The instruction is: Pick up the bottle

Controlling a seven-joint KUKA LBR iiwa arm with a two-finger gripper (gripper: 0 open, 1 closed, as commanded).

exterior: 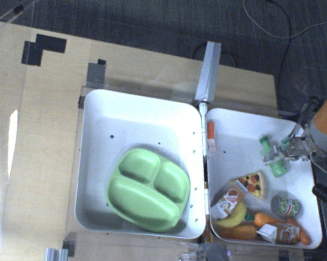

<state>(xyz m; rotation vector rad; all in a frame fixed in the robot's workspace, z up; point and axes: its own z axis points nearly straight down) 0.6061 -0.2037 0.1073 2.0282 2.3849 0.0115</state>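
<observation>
Camera view has the green bottle (271, 155) lying in the right bin (236, 131), upper right part, its long axis slanting from upper left to lower right. It looks like translucent plastic with a darker cap end. The gripper (285, 150) sits right over its lower end; whether it pinches the bottle I cannot tell. Below lie a banana (237, 213), a carrot (267, 220) and a round tin (286, 205). A glossy green compartment tray (149, 188) fills the left bin (94, 147).
</observation>
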